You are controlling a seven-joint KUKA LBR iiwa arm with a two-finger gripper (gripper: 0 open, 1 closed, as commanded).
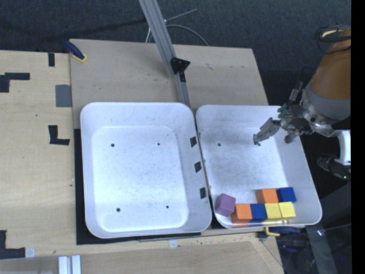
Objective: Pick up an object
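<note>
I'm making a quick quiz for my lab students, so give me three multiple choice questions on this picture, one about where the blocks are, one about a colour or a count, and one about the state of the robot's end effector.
1. Where do the blocks lie?
A. Near edge of the right bin
B. Middle of the left bin
C. On the bench outside both bins

2. How many purple blocks are there?
A. Three
B. One
C. None

3. What is the end effector doing?
A. Gripping a yellow block
B. Resting in the left bin
C. Poised over the right bin's far part, carrying nothing

Answers:
1 A: the blocks cluster along the near rim of the right bin.
2 B: a single purple block sits at the cluster's left end.
3 C: the end effector is apart from the cluster, with no block on it.
</note>
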